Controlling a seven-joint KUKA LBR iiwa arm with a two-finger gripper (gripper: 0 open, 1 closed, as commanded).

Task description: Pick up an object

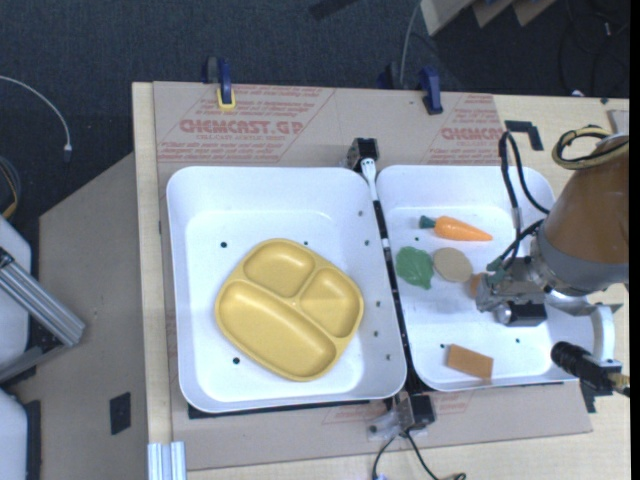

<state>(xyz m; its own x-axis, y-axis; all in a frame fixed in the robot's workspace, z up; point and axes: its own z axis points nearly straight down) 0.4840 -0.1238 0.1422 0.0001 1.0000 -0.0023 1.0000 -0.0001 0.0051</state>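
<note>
The right bin [430, 368] holds an orange carrot [457, 229] near its back, a green leafy piece [414, 266], a tan round disc [452, 264] beside it, and a brown block [469, 361] near the front. My gripper [497, 299] reaches down into this bin from the right, just right of the tan disc and above the brown block. Nothing shows between its fingers from this angle.
The left bin [190, 268] holds a yellow divided plate [289, 308]. A black divider bar [380, 238] runs between the bins. Blue clamps [224, 78] sit at the bench's back edge, and cables [520, 183] trail along the arm on the right.
</note>
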